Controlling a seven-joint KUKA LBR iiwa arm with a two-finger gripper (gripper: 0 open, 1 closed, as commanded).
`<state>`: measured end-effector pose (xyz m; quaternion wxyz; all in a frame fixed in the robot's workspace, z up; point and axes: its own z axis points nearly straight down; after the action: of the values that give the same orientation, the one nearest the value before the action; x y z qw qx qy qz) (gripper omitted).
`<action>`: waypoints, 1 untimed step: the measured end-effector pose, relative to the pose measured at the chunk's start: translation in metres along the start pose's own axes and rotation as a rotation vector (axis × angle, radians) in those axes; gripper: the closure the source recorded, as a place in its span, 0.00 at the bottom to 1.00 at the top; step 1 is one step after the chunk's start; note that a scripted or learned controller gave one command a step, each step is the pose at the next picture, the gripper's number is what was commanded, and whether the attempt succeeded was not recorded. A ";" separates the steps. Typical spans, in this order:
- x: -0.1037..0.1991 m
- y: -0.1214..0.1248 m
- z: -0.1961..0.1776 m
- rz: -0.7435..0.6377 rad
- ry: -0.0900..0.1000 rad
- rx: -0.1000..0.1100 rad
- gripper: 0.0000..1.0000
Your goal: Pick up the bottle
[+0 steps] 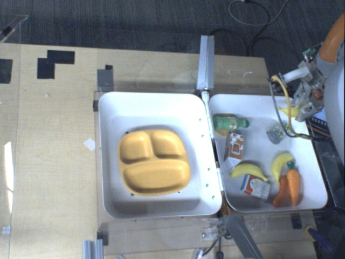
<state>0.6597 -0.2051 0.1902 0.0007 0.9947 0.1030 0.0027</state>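
In the camera view, you have nothing picked up yet: the bottle (229, 123) lies on its side in the right bin (321, 198), at the bin's far left corner, just beside the wall shared with the left bin (108, 161). The whole grasp is left to do. Your tool (305, 93) hangs over the right bin's far right edge, well apart from the bottle; whether it is released or clenched, you cannot tell.

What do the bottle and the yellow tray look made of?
Bottle: likely clear plastic, glossy, holding yellow-green liquid under a green cap; it lies on its side in the right bin. Tray: probably molded plastic, smooth with a soft sheen and rounded compartments.
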 end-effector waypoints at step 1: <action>0.003 -0.002 -0.012 -0.010 0.003 -0.001 1.00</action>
<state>0.6618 -0.2028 0.2019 0.0013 0.9941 0.1080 0.0043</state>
